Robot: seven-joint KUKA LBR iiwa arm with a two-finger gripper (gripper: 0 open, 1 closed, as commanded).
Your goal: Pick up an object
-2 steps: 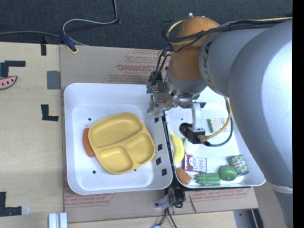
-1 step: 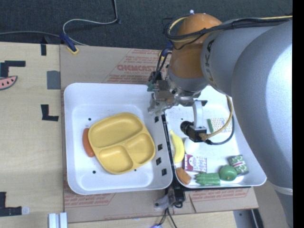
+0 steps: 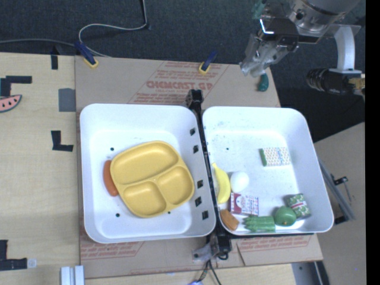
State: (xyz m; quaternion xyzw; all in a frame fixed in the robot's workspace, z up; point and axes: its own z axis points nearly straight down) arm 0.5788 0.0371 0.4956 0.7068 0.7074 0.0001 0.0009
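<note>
- The loose objects are lying in the right bin (image 3: 309, 136), mostly crowding its near edge: a green round fruit (image 3: 285, 216), a green-and-red packet (image 3: 298, 205), a green leafy toy (image 3: 259, 222), a red-and-white carton (image 3: 244, 205) and an orange piece (image 3: 228, 219).
- A white ball (image 3: 239, 180) is sitting just beside a yellow banana (image 3: 221, 184) against the divider, and a small speckled card (image 3: 274, 156) is lying apart near the middle.
- The gripper (image 3: 260, 61) is hanging over the far side of the bench, beyond the right bin's far rim and well apart from all of these; whether the claw is apart or together cannot be told at this angle.
- The left bin (image 3: 95, 120) is holding a yellow divided plate (image 3: 153, 178), which is covering most of an orange item (image 3: 109, 179).
- Both bins are resting on a cardboard sheet (image 3: 119, 82) over a pale wooden bench, with dark carpet (image 3: 47, 10) and a trailing cable (image 3: 113, 27) beyond.
- Two yellow-and-blue clips (image 3: 89, 55) are gripping the sheet's far edge; a small teal thing (image 3: 263, 83) below the gripper is too small to identify.
- Red print on the cardboard is reading "CHEMCAST GP"; the printing on the carton and the packet is too blurred to read.
</note>
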